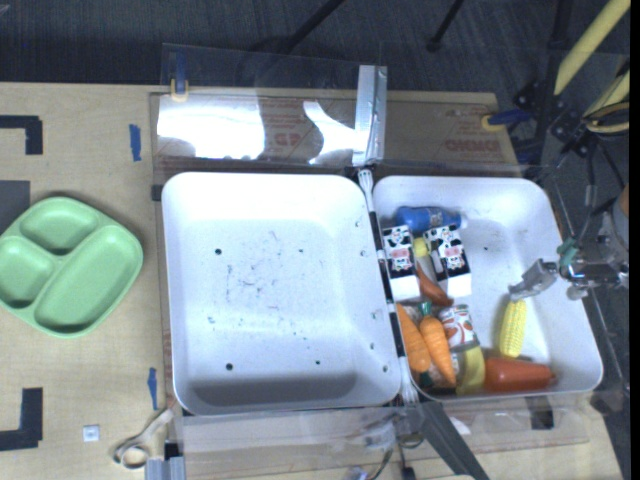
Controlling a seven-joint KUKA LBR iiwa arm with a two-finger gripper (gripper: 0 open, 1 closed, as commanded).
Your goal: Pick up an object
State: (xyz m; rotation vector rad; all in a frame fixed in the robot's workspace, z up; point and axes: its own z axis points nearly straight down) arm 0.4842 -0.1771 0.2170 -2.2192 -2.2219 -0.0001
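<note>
The right bin (505,218) holds the objects, mostly along its left wall and front. Two cow-patterned cartons (401,260) (453,258) lie side by side below a blue bottle (428,218). Two orange carrots (436,342) lie beside a small can (461,328). A yellow corn cob (513,326) stands apart, with a red pepper (516,373) at the front wall. My gripper (533,280) reaches in from the right, over the bin's right side. It hangs just above and right of the corn, with nothing seen in it.
The left bin (265,268) sits next to the right one, sharing a central wall. A green divided plate (66,265) rests on the wooden bench at far left. A clear plastic panel (262,118) stands behind the bins. Cables and stands crowd the right edge.
</note>
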